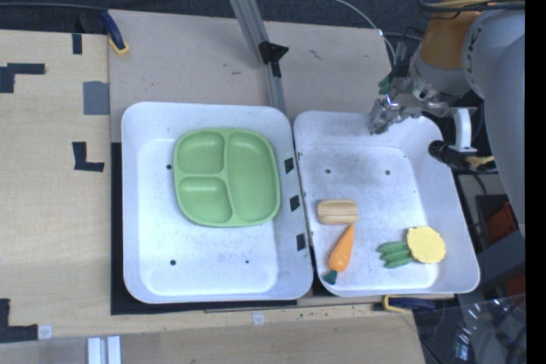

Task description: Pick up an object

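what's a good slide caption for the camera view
Gripper over the right bin's far edge; bread, carrot, corn sit nearer; green plate in left bin.

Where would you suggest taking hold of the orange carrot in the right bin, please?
Probably across the thick middle of the carrot, coming straight down from above. It lies flat and slanted on the right bin floor, narrow enough to span. Set the closing line across its length. The tan block sits close to its upper end, so grip lower. The pincer is now at the bin's far edge.
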You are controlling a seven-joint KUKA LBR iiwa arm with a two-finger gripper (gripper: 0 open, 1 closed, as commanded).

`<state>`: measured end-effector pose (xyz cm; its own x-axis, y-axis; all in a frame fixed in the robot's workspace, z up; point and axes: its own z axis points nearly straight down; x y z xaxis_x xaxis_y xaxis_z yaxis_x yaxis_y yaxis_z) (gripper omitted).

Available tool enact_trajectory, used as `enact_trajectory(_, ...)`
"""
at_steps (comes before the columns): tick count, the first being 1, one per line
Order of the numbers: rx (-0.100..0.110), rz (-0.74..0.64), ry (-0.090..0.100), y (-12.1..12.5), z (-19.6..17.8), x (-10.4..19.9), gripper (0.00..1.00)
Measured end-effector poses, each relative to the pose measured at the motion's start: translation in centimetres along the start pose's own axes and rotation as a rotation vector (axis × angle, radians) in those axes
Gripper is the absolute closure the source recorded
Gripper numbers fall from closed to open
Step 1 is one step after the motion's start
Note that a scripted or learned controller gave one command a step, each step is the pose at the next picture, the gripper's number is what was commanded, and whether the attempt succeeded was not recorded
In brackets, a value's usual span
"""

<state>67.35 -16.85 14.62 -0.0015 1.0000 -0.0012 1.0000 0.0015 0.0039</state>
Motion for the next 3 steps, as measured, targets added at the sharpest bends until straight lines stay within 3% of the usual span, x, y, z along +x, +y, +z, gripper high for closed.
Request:
enact_trajectory(2, -0.001, 0.001, 0.000, -0.2, -10.4, -0.1, 1.00)
enact_trajectory(3, 0.005, -0.004, 0.002, -0.3, -10.5, 4.3, 1.00)
